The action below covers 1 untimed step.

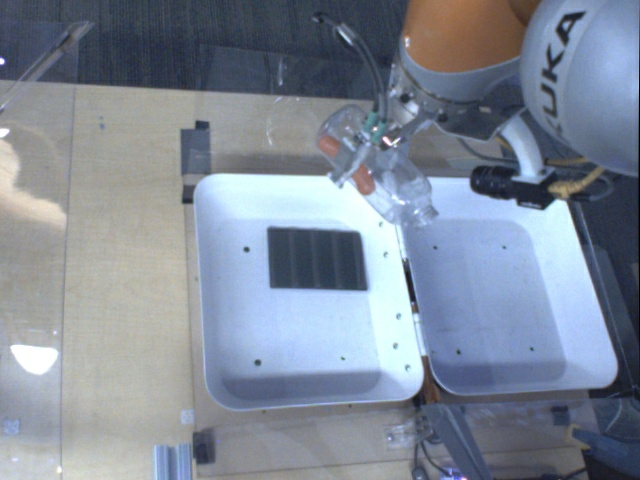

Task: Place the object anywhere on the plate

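Hand [375,168] hangs over the seam between the 2 bins, above the dark plate [317,259]; can't tell its grip.

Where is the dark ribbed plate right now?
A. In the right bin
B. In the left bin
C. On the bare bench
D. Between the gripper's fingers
B: the dark ribbed plate lies flat on the floor of the left bin, away from the gripper.

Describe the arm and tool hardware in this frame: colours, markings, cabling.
Grey KUKA arm with black lettering and an orange band above the wrist. The tool looks clear, translucent plastic with small red-orange and green parts. A thin grey cable arcs to it; a black fitting sits beside.
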### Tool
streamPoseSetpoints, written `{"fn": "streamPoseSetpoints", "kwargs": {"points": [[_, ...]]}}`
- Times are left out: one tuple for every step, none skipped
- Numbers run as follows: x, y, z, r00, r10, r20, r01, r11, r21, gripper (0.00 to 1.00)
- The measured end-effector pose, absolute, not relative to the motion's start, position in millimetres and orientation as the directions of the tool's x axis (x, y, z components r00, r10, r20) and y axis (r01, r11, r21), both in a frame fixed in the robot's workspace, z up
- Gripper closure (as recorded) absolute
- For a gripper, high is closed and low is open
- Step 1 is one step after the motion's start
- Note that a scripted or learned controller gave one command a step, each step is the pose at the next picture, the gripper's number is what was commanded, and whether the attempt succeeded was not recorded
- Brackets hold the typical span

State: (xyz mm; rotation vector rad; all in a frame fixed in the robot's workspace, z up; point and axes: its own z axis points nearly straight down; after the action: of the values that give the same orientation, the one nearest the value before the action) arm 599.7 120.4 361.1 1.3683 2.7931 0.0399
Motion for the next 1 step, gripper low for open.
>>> {"fn": "streamPoseSetpoints", "kwargs": {"points": [[585.1, 126.1, 319.6, -0.746, 0.666, -0.003, 0.666, 0.746, 0.005, 1.0]]}}
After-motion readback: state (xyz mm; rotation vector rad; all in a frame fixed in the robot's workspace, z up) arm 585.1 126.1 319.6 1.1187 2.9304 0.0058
